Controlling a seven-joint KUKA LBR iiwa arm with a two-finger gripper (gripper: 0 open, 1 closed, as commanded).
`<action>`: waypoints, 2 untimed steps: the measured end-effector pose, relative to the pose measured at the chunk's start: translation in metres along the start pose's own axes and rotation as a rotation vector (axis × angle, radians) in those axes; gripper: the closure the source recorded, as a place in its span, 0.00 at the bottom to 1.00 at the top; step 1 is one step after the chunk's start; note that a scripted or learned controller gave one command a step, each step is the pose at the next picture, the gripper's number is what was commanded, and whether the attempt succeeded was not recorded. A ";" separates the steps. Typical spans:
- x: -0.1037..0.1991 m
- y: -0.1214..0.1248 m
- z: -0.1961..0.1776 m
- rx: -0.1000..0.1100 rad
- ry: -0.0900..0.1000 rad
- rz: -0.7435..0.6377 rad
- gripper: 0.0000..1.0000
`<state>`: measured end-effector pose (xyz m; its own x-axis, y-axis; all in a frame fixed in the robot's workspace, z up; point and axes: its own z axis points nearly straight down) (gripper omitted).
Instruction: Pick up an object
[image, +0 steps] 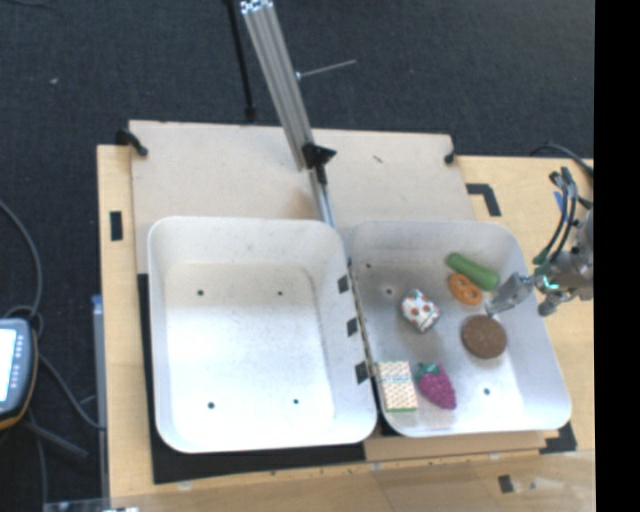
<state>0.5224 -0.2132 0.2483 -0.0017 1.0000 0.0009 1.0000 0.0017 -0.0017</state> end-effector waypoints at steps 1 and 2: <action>0.000 0.001 -0.002 -0.004 -0.001 0.000 0.00; 0.004 -0.006 0.055 0.001 -0.002 0.002 0.00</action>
<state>0.5159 -0.2092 0.1929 0.0007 1.0000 -0.0009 1.0000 -0.0007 -0.0030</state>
